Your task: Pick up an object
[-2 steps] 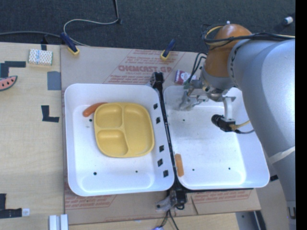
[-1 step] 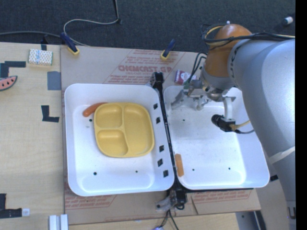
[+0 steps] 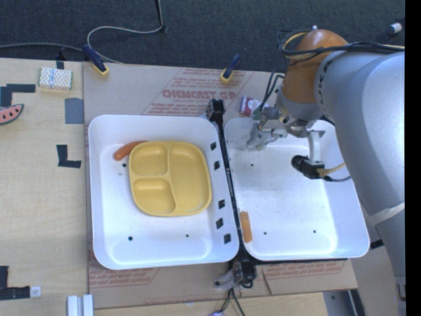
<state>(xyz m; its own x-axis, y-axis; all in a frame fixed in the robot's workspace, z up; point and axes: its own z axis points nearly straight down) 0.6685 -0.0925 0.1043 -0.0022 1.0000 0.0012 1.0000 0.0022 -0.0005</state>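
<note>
A small orange piece [image 3: 245,226] is seen lying in the right bin [image 3: 329,239], against its left wall near the front corner, with bare bin floor open to its right and behind it. The tool [image 3: 258,139] is placed over the back left corner of the same bin, well apart from that piece, and nothing is seen between its fingers; whether they are spread or closed cannot be told. The grey arm [image 3: 368,110] is stretched across the bin's right and back edges, so the free room is left toward the front and middle.

In the left bin [image 3: 105,242] a yellow divided plate [image 3: 170,178] is laid near the middle, with three compartments. An orange sausage-shaped item [image 3: 125,151] is tucked at the plate's back left edge, touching it. White floor is left open along the front of this bin. Both bins are set on a cardboard sheet [image 3: 164,91] on the counter [image 3: 39,209].
</note>
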